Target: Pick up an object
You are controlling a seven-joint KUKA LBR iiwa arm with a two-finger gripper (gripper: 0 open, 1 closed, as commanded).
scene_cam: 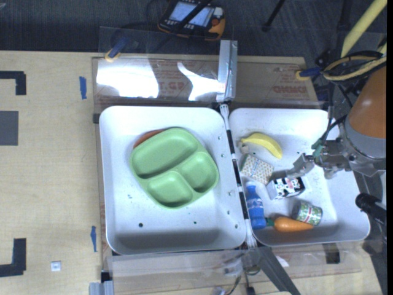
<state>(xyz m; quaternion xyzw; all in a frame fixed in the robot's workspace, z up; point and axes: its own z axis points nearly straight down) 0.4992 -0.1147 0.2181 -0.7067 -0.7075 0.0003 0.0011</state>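
At the near wall of the right bin (344, 229) lie a carrot (292, 224) and a small green can (307, 213), with a blue bottle (254, 206) just left of them. Behind these, the gripper (293, 176) hangs low over a black-and-white carton (286, 187); whether its jaws are clenched or released I cannot tell. A patterned packet (256, 168) sits left of the carton, a banana (263, 144) farther back. The left bin (116, 165) holds a green divided plate (175, 166).

Gripper (293, 172) seemingly over small carton (287, 187)
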